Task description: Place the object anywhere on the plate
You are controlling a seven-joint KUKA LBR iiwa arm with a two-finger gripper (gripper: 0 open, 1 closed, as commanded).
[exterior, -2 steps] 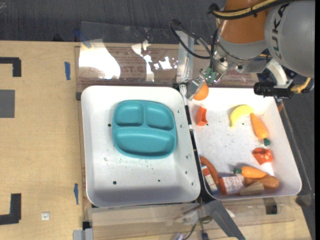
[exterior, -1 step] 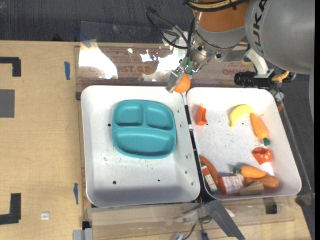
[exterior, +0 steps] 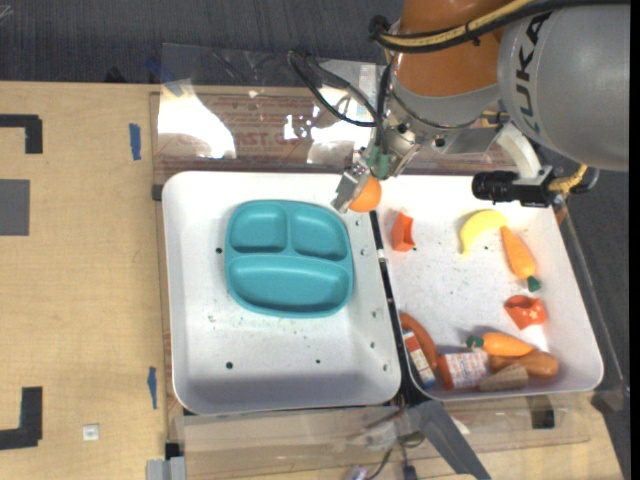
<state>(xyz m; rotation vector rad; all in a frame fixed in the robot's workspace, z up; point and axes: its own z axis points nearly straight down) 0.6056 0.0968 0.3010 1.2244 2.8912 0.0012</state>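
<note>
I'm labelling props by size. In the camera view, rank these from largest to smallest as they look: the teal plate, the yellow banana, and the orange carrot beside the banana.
1. Teal plate, by far the largest.
2 and 3. Yellow banana and orange carrot look alike in size, so I won't rank them.

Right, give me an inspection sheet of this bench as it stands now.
Surface: two shallow white bins side by side, left bin and right bin, both speckled with dark flecks.
Job's things: teal three-compartment plastic plate in the left bin; small round orange object between the fingers of the gripper, near the plate's upper right corner, over the bins' divide.
Clutter: right bin holds a yellow banana-shaped toy, orange carrot toys, a red piece, a sausage and a small bottle.
Grippers: shut on the orange object.
Cables: black and yellow cables along the arm.
Surroundings: tan board with blue tape marks.
</note>
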